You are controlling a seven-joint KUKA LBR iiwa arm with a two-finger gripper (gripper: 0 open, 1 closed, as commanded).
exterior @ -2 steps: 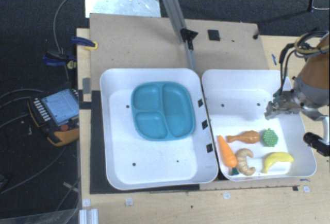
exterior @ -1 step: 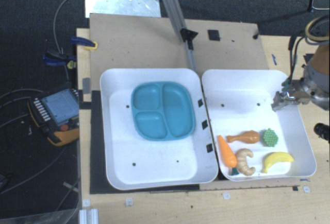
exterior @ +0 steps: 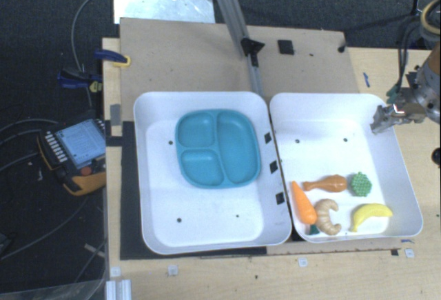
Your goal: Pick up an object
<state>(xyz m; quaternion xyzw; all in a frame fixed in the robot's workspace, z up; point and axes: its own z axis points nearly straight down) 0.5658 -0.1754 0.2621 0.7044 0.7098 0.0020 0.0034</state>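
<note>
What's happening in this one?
The gripper is over the right bin's far right rim, apart from the toys and carrying nothing. The toys lie in that bin's near end: a carrot, drumstick, croissant, banana and a green piece. A blue divided plate sits in the left bin.

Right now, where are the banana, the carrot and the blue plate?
banana [exterior: 371, 214]: camera view, middle of its yellow curve.
carrot [exterior: 303, 203]: camera view, middle of its orange body.
blue plate [exterior: 218, 149]: camera view, ridge between its compartments.
</note>
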